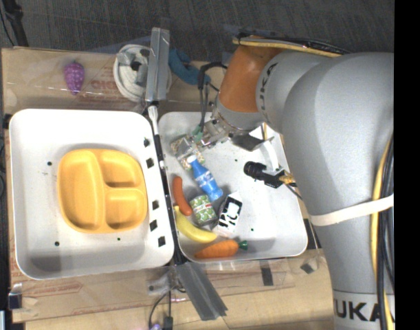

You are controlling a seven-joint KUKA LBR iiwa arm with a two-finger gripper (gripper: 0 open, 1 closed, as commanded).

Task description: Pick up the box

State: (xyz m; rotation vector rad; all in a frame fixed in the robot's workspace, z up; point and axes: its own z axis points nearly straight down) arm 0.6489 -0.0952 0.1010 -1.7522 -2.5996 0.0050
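small black-and-white box (pixel 229 212) lying low in the right bin (pixel 282 243), just beside a green can (pixel 203 209), near a banana (pixel 194 231) and a carrot (pixel 216 249). end effector (pixel 188 147) near the bin's upper left corner, by the top of a blue bottle (pixel 207 179); open or closed, cannot tell. probably best approached from the box's bare right side, away from the can and clear of the lower wall.

Left bin (pixel 31 243) holds a yellow divided tray (pixel 103 189). In the right bin (pixel 268 215): blue bottle (pixel 205 178), red-orange pepper-like thing (pixel 180 192), green can (pixel 203 209) touching banana (pixel 192 230), carrot (pixel 216 249) by the wall. Purple grape bunch (pixel 74 76) on the bench, outside the bins.
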